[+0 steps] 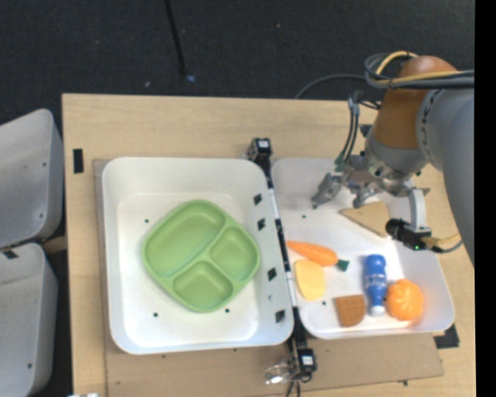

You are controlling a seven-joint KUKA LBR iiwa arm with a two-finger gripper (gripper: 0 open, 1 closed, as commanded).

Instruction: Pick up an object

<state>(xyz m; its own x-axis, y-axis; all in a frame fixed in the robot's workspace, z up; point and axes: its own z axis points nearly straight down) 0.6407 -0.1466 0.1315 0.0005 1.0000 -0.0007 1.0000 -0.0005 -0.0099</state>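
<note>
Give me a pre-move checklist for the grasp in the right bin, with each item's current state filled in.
1. Gripper is over the right bin: ok, it hangs above the bin's upper part.
2. Nothing held between the fingers: ok, they stand spread with nothing between them.
3. A target is close by: ok, the tan wedge lies just below and to the right of the gripper.
4. Gripper clears the wedge in height: cannot tell from this slanted view.
5. Other things lie apart from the wedge: ok, the carrot, yellow piece, blue bottle, orange and brown block sit nearer the bin's lower edge.
6. Green divided plate is out of the way: ok, it lies in the left bin.
</note>
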